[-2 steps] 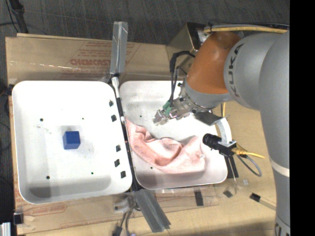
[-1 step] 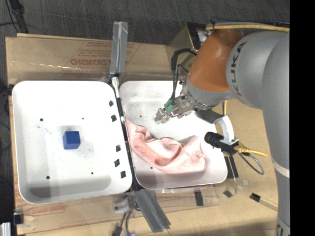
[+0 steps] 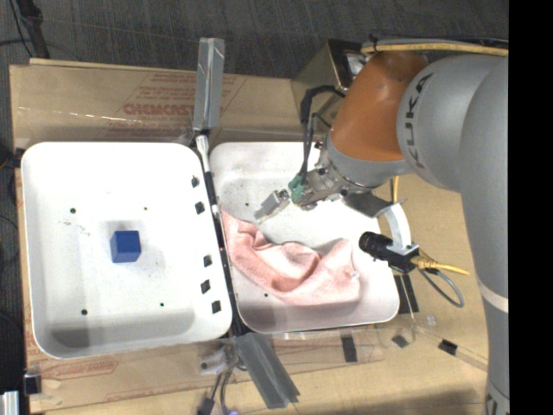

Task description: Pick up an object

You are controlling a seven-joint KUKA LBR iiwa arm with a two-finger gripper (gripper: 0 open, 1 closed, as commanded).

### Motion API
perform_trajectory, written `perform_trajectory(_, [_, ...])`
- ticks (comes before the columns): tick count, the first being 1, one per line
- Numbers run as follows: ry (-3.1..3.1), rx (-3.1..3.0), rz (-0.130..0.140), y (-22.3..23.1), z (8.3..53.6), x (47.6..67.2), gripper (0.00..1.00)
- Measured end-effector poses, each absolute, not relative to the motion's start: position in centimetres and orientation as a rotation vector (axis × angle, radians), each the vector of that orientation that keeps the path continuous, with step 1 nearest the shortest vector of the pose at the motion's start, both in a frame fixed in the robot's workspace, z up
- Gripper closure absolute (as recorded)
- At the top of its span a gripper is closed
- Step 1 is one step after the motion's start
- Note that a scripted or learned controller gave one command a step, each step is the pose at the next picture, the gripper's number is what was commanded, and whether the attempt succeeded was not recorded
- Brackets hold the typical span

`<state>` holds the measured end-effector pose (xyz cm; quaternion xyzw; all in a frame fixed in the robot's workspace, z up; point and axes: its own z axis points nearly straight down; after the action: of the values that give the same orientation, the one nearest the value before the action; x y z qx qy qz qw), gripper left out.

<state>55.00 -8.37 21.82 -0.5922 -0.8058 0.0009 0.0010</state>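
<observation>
A pink cloth [image 3: 289,269] lies crumpled across the near half of the right bin [image 3: 244,161]. A small blue cube [image 3: 126,245] sits near the middle of the left bin [image 3: 52,171]. My gripper [image 3: 275,204] hangs over the right bin, just above the cloth's upper left edge, slanting down to the left. Its grey fingers [image 3: 276,201] show nothing between them. The grey arm with its orange band [image 3: 380,102] reaches in from the upper right.
A black camera-like part with a yellow cable [image 3: 390,251] sticks out at the right bin's right rim. A grey metal divider bar [image 3: 207,85] runs between the bins. Cardboard [image 3: 104,93] lies under both bins.
</observation>
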Motion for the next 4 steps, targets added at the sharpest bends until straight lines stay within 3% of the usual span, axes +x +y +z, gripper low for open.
perform_trajectory(1, [-2.527, -1.857, 0.005, -11.7, 12.3, 54.2, 0.0])
perform_trajectory(2, [-2.558, -1.819, 0.003, -10.1, 9.1, 56.3, 0.0])
perform_trajectory(3, [-2.559, -1.814, 0.005, -10.1, 10.0, 56.3, 1.0])
perform_trajectory(4, [-2.559, -1.814, 0.005, -10.1, 10.0, 56.3, 0.0])
